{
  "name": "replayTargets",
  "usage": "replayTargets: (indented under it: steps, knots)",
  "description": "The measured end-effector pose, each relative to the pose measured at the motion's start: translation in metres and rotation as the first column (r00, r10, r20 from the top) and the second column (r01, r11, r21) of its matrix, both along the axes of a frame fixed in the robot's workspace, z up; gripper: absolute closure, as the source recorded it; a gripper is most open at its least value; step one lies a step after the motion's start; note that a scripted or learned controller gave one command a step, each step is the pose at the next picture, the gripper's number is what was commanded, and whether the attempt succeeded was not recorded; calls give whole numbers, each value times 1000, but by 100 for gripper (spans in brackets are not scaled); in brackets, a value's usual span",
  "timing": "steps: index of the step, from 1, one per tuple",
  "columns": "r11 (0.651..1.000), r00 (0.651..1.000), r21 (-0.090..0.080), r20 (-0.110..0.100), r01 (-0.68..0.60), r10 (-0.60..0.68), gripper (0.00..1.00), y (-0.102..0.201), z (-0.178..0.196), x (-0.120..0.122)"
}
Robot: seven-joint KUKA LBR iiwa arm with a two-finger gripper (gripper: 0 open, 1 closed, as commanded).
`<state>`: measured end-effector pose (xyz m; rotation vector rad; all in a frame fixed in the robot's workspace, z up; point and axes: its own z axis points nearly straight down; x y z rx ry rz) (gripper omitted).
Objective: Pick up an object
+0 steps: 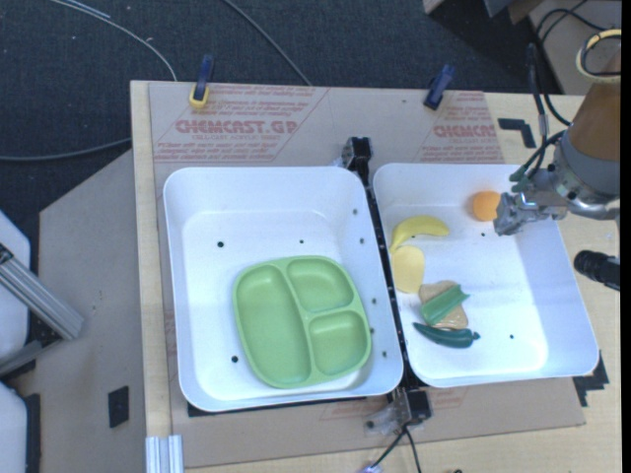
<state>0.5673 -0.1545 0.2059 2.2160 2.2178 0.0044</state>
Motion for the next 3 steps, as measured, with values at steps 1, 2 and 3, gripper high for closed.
replayTargets:
  steps: [1,2,3]
  knots:
    - [1000,1000,5,-10,-4,4,100,55,-1,-11]
    - [1000,1000,4,-3,-6,6,100,109,8,-1]
    - [1000,1000,4,-3,-5,5,100,159,20,2]
